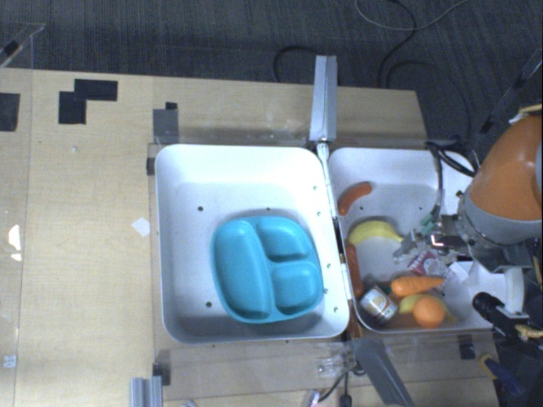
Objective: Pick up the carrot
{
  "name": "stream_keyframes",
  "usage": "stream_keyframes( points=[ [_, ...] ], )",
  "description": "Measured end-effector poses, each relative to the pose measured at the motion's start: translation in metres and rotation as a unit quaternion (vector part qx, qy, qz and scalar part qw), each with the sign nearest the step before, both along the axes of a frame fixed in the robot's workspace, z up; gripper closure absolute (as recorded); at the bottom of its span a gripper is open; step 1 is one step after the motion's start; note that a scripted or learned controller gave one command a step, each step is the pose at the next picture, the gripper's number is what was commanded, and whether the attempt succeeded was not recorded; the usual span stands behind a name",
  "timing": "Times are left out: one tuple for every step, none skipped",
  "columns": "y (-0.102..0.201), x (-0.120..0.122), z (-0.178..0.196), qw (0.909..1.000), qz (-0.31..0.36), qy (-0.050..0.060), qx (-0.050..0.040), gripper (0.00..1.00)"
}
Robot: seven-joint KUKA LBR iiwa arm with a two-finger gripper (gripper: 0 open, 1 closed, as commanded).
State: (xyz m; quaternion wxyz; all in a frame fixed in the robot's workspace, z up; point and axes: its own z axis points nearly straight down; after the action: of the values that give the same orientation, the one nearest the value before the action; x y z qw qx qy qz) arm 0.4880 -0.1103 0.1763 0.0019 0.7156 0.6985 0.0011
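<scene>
The carrot (416, 285) is a short orange root lying on its side near the front of the right bin (386, 172). It rests between a metal can (377, 303) and an orange fruit (430, 312). My gripper (424, 248) hangs over the right bin, a little behind the carrot and close to it. The grey arm with its orange band (509, 181) comes in from the right and hides the bin's right side.
In the right bin also lie a reddish sausage (355, 197), a yellow banana (375, 231) and a thin orange piece (352, 265) by the left wall. The left bin (195, 185) holds a blue divided tray (267, 265). Cables trail behind the bench.
</scene>
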Motion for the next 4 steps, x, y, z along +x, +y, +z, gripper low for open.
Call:
stream_keyframes(
  points=[
    [0.016, 0.002, -0.078, 0.9864, 0.164, -0.001, -0.0004, 0.00],
    [0.017, 0.004, -0.067, 0.9864, 0.165, -0.004, -0.0010, 1.00],
    [0.137, 0.000, 0.009, 0.9720, 0.235, -0.001, -0.0002, 1.00],
    [0.137, 0.000, 0.009, 0.9721, 0.235, -0.001, -0.0003, 0.00]
  ],
)
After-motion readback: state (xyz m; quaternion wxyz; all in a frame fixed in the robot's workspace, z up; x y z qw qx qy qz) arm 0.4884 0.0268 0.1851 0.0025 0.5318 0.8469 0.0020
